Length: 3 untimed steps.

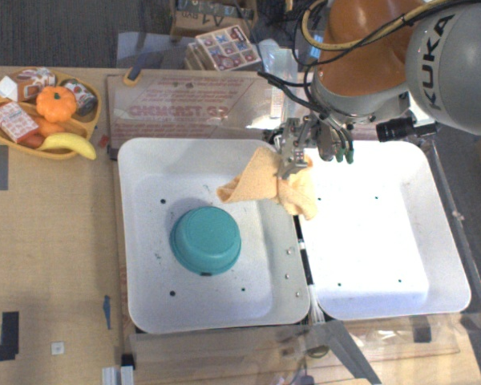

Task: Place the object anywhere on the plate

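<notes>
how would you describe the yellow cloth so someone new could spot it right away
Find the left white bin. At its upper right corner, across the divide to the right bin, hangs a soft tan-yellow cloth under the gripper. The teal plate nearby is round and rigid.

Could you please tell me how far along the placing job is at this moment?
Done: the pincer has lifted the yellow cloth, which hangs from its fingers over the seam between the bins. In hand: carrying it. Left: the teal plate in the left bin has nothing on it yet.
</notes>
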{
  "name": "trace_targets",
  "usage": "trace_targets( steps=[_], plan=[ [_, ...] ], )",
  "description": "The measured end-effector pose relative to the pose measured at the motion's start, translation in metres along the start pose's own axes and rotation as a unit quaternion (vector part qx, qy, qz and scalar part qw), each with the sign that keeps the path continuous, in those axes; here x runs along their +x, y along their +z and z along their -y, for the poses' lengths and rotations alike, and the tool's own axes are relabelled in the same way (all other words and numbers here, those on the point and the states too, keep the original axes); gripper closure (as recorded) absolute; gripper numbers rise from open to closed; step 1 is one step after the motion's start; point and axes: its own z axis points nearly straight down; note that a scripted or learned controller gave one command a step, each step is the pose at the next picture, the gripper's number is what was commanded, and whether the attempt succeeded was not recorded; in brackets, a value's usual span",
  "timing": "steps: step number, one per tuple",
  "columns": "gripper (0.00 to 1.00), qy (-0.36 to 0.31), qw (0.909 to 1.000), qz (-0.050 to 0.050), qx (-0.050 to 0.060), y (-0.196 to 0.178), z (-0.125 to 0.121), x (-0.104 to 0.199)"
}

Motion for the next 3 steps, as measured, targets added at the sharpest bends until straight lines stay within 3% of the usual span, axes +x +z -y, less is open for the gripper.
trace_targets(
  steps=[3],
  plan=[
    [1.0, -0.019, 0.9998, -0.001, -0.001, 0.011, -0.162, -0.004]
  ],
)
